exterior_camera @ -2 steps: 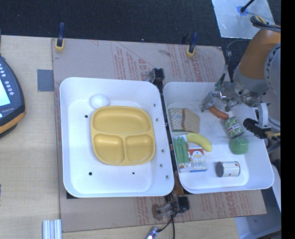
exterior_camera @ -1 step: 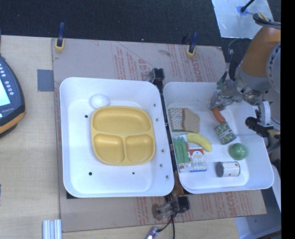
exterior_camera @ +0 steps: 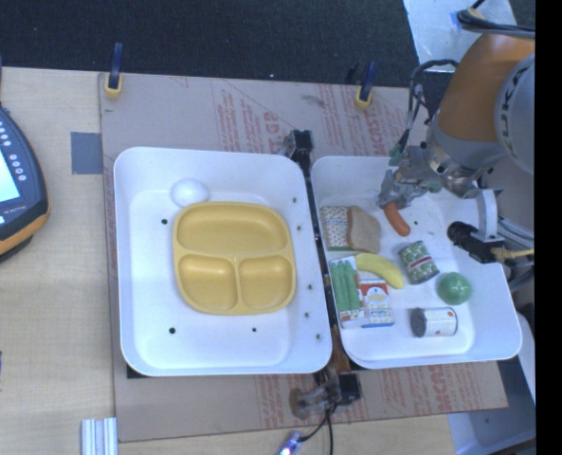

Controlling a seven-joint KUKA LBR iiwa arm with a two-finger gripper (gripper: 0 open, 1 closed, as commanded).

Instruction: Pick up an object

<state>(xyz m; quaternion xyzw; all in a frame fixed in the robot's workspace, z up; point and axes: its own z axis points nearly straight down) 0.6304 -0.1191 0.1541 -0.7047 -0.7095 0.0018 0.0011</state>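
Objects for picking lie in the right shallow white bin (exterior_camera: 489, 344): a small orange carrot-like stick (exterior_camera: 396, 220) just beside the grey gripper (exterior_camera: 394, 193), a brown slice of bread (exterior_camera: 363, 229) overlapping a patterned square packet (exterior_camera: 335, 226), a yellow banana (exterior_camera: 380, 269), a green patterned can (exterior_camera: 417, 261), a green ball-shaped fruit (exterior_camera: 453, 287), a grey-and-white can lying on its side (exterior_camera: 434, 322), a green ribbed piece (exterior_camera: 342, 288), and a small white-and-red carton (exterior_camera: 375, 303). Print on the carton and cans is too small to read. Whether the fingers are open or closed cannot be told, since they blur into the wrist hardware above the bin's upper edge. The arm (exterior_camera: 484, 93), with its orange band, is cut off at the right. In the left white bin (exterior_camera: 138, 273) rests a yellow three-compartment plastic plate (exterior_camera: 233, 254) with a white egg-shaped thing (exterior_camera: 190, 192) touching its upper left corner. On the desk (exterior_camera: 44, 349), a dark handheld control pendant with an orange rim (exterior_camera: 1, 183) is cut off at the left.
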